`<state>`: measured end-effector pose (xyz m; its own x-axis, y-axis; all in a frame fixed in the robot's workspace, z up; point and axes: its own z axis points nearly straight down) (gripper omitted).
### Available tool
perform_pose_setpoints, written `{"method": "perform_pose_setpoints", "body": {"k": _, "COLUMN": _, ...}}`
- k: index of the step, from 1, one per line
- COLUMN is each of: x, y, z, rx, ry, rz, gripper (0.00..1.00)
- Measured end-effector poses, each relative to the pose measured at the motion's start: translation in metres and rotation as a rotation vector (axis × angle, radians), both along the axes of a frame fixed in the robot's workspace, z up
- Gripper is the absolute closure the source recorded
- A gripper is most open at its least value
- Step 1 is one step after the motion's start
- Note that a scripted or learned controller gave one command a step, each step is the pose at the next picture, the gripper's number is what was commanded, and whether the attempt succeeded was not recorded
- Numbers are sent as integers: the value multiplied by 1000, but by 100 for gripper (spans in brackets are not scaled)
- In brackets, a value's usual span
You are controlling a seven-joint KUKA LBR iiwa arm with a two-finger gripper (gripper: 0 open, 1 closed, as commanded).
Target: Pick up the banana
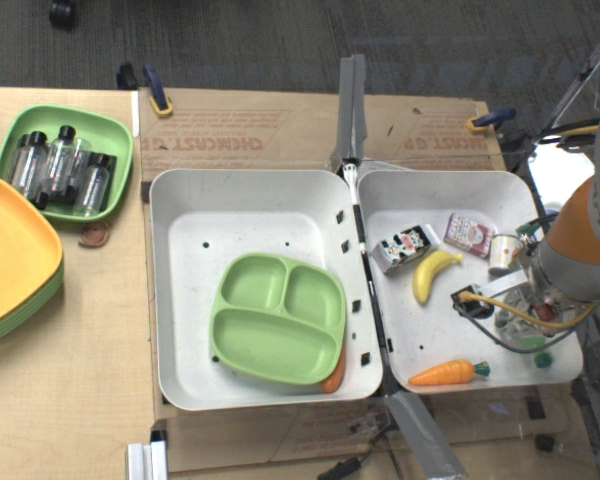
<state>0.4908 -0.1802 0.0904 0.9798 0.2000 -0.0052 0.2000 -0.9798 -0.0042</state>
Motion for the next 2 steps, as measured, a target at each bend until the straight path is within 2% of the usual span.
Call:
{"method": "perform_pose_setpoints", "body": {"k": 1, "x": -11, "y": -16, "z": -2, "rx": 35, "ry": 5, "rz": 61, "gripper": 100}}
{"method": "perform_pose_setpoints", "body": {"k": 2, "x": -14, "y": -6, "z": -1, "rx": 4, "ry": 1, "rz": 5, "gripper": 100}}
